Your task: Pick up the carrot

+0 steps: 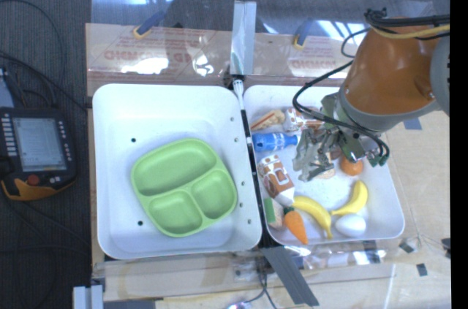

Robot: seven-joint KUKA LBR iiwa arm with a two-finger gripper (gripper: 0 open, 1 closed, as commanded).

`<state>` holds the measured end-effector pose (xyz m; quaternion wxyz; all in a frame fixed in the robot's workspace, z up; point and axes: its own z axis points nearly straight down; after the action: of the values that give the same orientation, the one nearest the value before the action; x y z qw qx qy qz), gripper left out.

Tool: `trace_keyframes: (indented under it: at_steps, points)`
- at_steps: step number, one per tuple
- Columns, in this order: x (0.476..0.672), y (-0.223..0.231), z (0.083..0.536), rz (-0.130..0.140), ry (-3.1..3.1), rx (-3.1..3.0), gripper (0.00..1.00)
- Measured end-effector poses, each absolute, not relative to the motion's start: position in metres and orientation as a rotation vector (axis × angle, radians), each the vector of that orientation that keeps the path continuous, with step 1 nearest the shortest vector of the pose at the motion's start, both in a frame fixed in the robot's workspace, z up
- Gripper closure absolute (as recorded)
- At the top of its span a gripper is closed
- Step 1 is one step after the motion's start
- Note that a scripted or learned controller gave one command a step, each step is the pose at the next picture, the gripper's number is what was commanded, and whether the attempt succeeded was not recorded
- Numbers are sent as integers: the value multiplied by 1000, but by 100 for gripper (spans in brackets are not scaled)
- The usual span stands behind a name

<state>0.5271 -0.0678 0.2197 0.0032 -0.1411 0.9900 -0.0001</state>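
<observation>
One gripper is hovering mid-bin, apparently gripping nothing, finger gap unclear | carrot is lying at right bin's front edge beside a banana, awaiting pickup.

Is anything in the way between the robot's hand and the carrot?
Not really. The gripper hangs over the middle of the right bin, and the carrot lies near the front edge. A banana lies close on the carrot's right, and a small box sits just behind it.
</observation>
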Motion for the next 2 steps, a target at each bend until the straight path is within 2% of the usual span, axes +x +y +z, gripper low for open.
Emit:
trace_keyframes:
  at_steps: [1,2]
  points:
    - [531,-110,187,3,2990,-967,100]
    - [530,-178,204,-1,2909,-1179,100]
